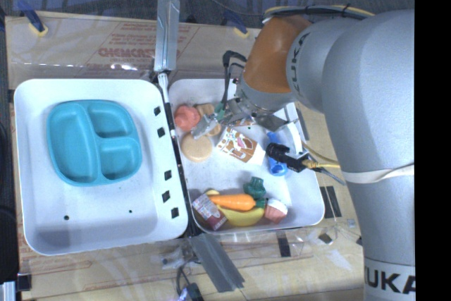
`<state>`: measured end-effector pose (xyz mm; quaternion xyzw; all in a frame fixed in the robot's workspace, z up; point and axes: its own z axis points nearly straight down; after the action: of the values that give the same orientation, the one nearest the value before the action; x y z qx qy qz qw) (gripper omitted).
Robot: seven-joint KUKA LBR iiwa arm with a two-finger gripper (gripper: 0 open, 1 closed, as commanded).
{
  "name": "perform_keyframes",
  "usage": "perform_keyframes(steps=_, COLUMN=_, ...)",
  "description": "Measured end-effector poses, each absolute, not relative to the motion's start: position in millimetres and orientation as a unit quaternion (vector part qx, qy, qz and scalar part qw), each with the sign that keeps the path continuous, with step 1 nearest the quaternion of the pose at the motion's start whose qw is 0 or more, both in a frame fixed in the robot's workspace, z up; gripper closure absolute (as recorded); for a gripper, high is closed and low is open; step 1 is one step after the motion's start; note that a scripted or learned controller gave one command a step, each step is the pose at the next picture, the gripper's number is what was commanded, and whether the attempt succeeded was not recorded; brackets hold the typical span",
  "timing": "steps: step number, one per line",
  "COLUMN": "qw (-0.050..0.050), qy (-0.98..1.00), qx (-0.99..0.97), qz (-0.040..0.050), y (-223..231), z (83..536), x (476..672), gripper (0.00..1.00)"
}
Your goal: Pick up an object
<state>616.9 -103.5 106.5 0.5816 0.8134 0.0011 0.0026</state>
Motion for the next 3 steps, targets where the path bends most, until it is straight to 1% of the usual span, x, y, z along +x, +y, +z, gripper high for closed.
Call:
perform_keyframes(steps=1, qw=0.001, qy=0.815, qx=0.58, qz=-0.0004, y=-103.6, z=114.1, x=615.8, gripper=1.0)
perform_keyframes(steps=2, qw=0.001, qy=0.815, qx=0.58, qz=-0.0006, y=-103.8, z=113.6, x=615.6, gripper=0.0)
perform_keyframes(steps=3, qw=0.0, qy=0.855, qx=0.519, qz=-0.0009, y=-97.2, z=94.5, x=657.5, gripper=0.0)
